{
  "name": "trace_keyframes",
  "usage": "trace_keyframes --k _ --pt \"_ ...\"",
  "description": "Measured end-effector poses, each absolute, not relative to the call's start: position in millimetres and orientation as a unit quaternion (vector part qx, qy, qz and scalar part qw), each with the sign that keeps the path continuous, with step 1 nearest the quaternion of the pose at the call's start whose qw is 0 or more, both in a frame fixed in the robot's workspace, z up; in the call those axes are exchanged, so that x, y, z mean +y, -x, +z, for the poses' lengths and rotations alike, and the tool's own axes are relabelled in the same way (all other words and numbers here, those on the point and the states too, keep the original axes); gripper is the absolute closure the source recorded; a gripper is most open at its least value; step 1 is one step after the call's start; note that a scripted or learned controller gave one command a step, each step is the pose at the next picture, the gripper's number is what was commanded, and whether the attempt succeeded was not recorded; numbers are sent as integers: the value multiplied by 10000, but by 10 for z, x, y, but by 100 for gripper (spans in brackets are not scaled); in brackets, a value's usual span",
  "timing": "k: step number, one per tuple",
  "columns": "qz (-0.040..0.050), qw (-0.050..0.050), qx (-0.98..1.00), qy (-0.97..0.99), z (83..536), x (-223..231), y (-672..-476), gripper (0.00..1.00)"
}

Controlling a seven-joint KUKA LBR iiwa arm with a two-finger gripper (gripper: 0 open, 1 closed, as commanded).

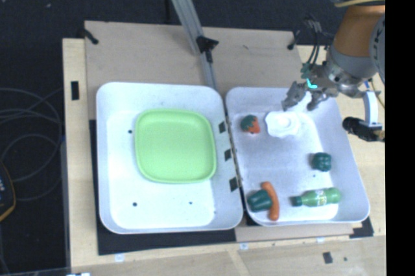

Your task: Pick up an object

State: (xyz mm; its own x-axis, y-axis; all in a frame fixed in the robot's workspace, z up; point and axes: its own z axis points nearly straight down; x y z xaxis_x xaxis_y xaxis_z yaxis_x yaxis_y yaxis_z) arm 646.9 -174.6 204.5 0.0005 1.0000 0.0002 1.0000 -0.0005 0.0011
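Green bottle (316, 197) at front of rt bin; arm slants in from right, pincer (305, 98) spread apart just above white object (283, 124).

Both white bins (117, 138) look like smooth, faintly glossy plastic; the green plate (175, 145) seems matt plastic, and the counter (142, 54) pale, dull wood.

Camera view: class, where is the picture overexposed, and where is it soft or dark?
Camera view: white bins glare; the white object loses its outline against the right bin; end effector slightly soft; floor around the bench dark.
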Motion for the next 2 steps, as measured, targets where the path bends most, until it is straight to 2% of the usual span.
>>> trace_keyframes --k 1,2 --pt "4 3 7070 -7073 2045 -1746 -6469 0" --pt "-17 -17 7069 -7073 1417 -1755 -6473 0"
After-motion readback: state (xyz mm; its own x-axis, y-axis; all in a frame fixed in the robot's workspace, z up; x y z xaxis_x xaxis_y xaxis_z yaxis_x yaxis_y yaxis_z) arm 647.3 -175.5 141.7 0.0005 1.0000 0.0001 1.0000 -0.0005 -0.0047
